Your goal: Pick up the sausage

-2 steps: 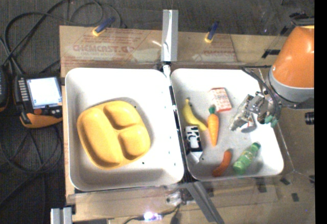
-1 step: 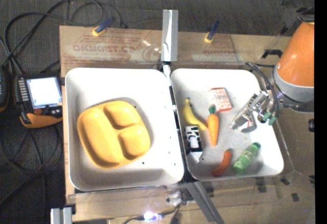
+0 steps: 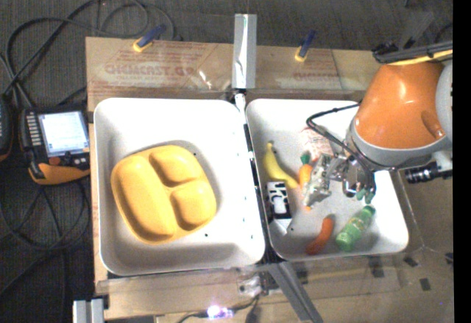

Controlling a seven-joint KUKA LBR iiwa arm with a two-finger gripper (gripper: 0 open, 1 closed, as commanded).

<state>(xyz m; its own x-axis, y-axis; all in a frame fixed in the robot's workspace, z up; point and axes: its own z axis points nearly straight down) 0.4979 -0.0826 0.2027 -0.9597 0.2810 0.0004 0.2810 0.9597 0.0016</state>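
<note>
Your reddish-orange curved sausage [image 3: 321, 234] lies in the right white bin [image 3: 397, 240], just below the gripper [image 3: 318, 183], untouched. You cannot tell how the gripper stands.

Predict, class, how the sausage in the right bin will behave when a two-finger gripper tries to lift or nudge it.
The sausage looks rounded and slightly curved, so it may roll or slip from a pinch. It looks small, so probably light. It lies beside the green bottle, so a nudge might shift both.

yellow tray [image 3: 163, 191] in left bin [image 3: 107, 167], banana [image 3: 277, 165], green bottle [image 3: 355, 229], carrot [image 3: 305, 172]
</note>
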